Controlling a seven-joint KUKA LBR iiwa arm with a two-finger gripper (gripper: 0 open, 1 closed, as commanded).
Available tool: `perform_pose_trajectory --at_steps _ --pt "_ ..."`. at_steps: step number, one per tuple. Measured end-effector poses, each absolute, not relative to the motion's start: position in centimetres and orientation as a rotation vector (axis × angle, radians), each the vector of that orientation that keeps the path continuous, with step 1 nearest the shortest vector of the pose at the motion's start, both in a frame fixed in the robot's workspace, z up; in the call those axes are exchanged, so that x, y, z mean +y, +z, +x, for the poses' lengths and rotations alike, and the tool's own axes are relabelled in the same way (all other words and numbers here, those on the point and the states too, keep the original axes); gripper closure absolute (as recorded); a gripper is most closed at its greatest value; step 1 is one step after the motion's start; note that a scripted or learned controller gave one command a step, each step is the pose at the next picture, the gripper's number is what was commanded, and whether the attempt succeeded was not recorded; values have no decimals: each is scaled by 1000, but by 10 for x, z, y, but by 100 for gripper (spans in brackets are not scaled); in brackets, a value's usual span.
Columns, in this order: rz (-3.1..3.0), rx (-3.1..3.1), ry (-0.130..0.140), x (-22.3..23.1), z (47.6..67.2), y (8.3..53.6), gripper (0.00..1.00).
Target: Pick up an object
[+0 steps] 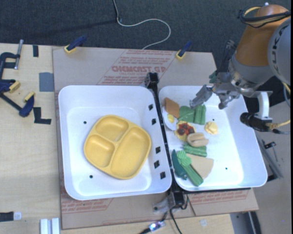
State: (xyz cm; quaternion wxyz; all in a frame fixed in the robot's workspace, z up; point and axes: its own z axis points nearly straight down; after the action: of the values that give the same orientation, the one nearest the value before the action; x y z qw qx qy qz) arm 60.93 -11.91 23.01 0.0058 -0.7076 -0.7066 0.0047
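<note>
- We see the grey two-finger gripper (214, 97) hanging over the far part of the right shallow white bin (244, 152), its two fingers (200, 97) spread wide apart with nothing between them.
- Above it the grey arm with its orange band (258, 33) comes in from the far right of the scene.
- Just near and left of the left finger we find a pair of green pod-shaped toy vegetables (194, 114), lying side by side; whether the fingertip touches them we cannot tell.
- To the left of these lies a brown flat toy slice (172, 106), close to the bin's left wall.
- Nearer to us sits a small red and yellow toy food piece (184, 128), and beside it, to the right, a small pale yellow lump (211, 127) that lies apart from the rest.
- Nearer still we see a tan bun-shaped toy (197, 139), a green flat piece (195, 151) under it, a beige wedge-shaped slice (202, 166) and a long dark green toy vegetable (184, 166) at the near left of this bin.
- The left shallow white bin (71, 130) holds a yellow plastic tray with three compartments (117, 146), well apart from the gripper.
- Both bins rest on a brown cardboard sheet (132, 67) on the wooden bench (19, 160).
</note>
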Motion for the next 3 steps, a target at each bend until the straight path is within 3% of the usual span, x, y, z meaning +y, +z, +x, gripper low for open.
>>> perform_pose_trajectory --at_steps 1,2,3 --pt "-2219 -2222 2 -119 612 238 0" --pt "-2217 -2222 6 -118 622 183 0" --pt "-2217 -2220 7 -119 618 119 0"
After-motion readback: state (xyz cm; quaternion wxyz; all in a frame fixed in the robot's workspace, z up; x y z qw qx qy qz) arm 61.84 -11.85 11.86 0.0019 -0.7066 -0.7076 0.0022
